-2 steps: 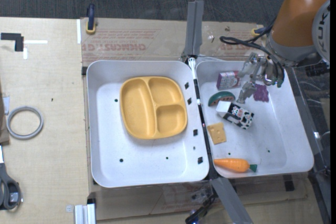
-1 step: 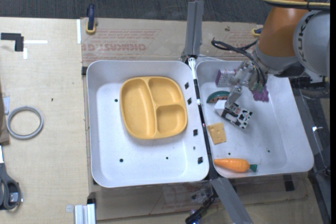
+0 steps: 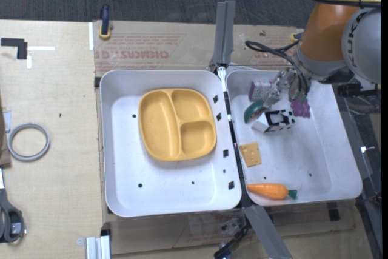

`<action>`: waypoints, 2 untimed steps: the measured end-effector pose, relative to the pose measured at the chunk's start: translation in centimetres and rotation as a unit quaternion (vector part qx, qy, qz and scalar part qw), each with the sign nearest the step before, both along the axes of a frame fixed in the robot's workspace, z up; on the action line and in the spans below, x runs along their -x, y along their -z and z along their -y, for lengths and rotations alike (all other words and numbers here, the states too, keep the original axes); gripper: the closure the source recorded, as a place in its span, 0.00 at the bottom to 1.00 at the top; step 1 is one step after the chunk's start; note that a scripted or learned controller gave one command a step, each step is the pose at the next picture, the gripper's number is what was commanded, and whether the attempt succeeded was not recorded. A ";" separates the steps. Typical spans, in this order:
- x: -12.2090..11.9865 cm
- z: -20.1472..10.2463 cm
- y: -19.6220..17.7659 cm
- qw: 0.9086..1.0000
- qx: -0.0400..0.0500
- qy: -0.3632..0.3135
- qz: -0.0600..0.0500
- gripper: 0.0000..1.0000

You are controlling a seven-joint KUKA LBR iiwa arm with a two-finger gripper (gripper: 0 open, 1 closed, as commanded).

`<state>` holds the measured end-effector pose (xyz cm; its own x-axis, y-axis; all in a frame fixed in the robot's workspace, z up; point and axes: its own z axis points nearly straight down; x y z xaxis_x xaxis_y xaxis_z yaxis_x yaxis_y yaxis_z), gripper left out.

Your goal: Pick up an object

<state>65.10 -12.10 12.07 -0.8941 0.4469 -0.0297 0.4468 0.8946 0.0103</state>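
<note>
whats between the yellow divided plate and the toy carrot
In the camera view, the raised edges where the two bins meet, and beyond them the cracker-like tan square, lie between the yellow divided plate and the toy carrot.

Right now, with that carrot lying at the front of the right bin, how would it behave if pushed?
The carrot is tapered and rounded, so it would probably roll or swing in an arc. It looks like a smooth plastic toy, likely light and somewhat slippery. It lies close to the right bin front wall, which might stop it.
</note>
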 end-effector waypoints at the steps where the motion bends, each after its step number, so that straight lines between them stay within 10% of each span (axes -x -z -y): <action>1: 0.2 -0.1 0.1 1.000 -0.001 0.000 -0.005 0.00; 2: -0.5 -1.4 0.5 0.986 -0.006 0.164 -0.007 0.00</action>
<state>65.58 -10.71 11.57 -0.7010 0.7131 -0.0103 0.7130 0.7011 0.0117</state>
